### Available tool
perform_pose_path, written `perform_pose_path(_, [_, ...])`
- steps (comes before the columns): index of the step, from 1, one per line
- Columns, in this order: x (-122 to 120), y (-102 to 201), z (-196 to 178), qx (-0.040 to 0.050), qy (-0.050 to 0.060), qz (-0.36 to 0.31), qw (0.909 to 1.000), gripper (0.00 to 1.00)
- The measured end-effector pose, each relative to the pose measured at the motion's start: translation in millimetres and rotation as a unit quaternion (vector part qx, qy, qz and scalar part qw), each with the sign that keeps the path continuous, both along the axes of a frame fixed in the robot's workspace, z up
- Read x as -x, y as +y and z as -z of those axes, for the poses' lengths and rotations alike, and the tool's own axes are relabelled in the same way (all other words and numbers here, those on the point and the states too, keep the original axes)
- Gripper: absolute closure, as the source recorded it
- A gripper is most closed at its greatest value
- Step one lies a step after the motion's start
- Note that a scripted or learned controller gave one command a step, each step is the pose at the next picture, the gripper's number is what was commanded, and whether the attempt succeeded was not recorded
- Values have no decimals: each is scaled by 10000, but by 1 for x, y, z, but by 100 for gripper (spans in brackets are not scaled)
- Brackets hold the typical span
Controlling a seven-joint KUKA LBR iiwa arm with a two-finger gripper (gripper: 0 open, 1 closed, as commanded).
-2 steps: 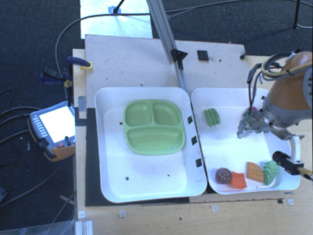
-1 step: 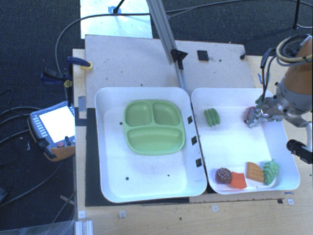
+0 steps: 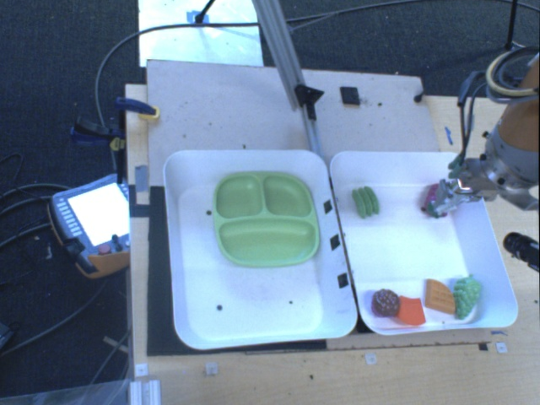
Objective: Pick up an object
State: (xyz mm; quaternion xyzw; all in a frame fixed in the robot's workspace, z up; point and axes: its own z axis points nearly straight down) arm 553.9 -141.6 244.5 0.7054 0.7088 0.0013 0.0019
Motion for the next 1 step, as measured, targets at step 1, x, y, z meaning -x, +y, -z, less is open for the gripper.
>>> perform_pose_path(1, [11,41,3,-9,15,-16,10000,100])
